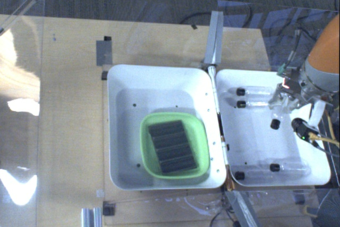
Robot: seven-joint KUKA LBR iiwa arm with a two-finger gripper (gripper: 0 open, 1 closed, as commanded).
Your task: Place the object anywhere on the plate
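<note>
Green and glossy, the square plate (199,135) with the ridged black pad sits in the left bin (122,87), while clear plastic tubes with black caps (255,98) lie in the right bin, where the claw (281,103) hovers, its state I cannot tell, so grasping seems next.

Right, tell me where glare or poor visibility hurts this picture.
Camera view: bright white glare patches wash out the bench along its left edge; the clear bottles in the right bin blend into its white floor, with mainly their dark caps showing; the gripper looks soft and cluttered; the green plate and the dark object on it read clearly.
</note>
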